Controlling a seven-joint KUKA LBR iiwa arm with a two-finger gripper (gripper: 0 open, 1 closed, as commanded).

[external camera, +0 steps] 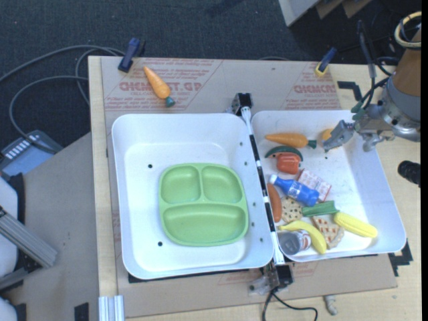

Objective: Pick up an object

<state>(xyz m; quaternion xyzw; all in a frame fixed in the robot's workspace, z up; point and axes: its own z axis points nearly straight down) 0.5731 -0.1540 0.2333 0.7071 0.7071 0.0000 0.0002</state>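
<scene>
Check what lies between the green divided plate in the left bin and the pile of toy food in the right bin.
In the camera view, the green divided plate and the toy food pile are separated by bare white bin floor and the two bins' adjoining rims.

We observe the arm (404,92) entering from the right edge of the camera view, its grey wrist section extended leftward and angled slightly downward. The orange band sits above the wrist, near the upper right corner. The gripper (339,136) is at the arm's left end, tilted down and to the left. We could not determine its finger spacing.
</scene>
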